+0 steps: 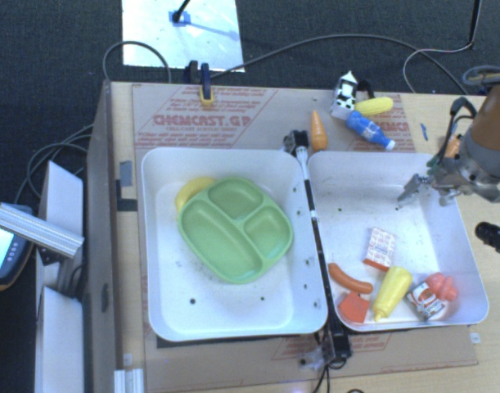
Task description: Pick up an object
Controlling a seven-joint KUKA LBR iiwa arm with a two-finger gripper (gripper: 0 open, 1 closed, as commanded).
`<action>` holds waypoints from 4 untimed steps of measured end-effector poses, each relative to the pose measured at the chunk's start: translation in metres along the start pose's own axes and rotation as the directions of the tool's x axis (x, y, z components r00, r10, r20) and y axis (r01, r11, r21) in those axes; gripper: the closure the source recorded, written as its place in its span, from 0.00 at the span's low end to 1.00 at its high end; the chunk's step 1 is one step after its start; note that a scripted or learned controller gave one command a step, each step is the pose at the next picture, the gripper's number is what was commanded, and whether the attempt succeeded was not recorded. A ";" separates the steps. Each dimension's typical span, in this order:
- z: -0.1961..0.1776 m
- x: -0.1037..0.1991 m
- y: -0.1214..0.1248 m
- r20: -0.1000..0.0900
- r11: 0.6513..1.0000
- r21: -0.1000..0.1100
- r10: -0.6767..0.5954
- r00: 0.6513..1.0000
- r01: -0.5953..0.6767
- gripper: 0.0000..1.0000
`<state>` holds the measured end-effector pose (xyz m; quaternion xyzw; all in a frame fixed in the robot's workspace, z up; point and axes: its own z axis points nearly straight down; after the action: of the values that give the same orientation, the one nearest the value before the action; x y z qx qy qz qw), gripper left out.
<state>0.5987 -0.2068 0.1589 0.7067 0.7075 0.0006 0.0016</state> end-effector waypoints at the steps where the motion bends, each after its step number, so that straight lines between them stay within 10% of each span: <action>1: 0.074 0.000 -0.091 -0.001 1.000 0.003 0.001 1.000 -0.001 0.00; 2: 0.074 0.068 -0.112 -0.003 1.000 0.003 -0.003 1.000 0.003 0.00; 3: 0.063 0.067 -0.110 -0.003 1.000 -0.001 -0.003 1.000 0.003 1.00; 4: 0.063 0.067 -0.111 -0.003 1.000 -0.001 -0.003 1.000 0.003 0.00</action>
<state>0.4882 -0.1396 0.0953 0.7057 0.7086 0.0019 0.0008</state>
